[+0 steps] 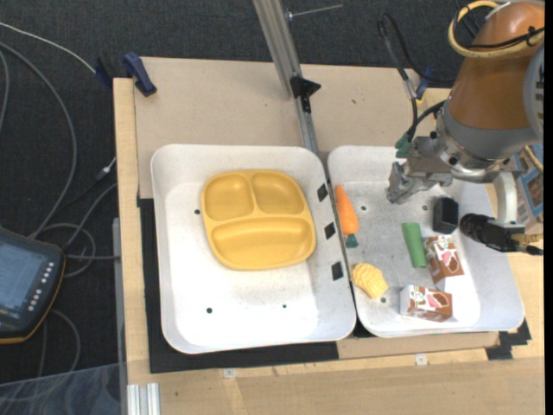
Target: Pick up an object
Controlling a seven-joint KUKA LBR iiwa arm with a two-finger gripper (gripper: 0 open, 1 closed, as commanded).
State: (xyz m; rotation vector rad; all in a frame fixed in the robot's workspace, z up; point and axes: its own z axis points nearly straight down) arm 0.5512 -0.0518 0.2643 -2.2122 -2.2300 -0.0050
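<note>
Right now I see the gripper (403, 187) hovering above the right bin (484, 318), its opening impossible to judge. Nearest it, below and right, lies the green cylinder (415, 244); it looks light, rigid and slick, so I'd pinch across its middle.

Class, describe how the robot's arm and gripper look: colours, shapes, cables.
The arm is thick and rounded, with a glossy orange band above a grey wrist section. Black cables loop beside it and a yellowish one curls over its top. The gripper is a small, grey metal, blocky unit, much narrower than the arm.
</note>
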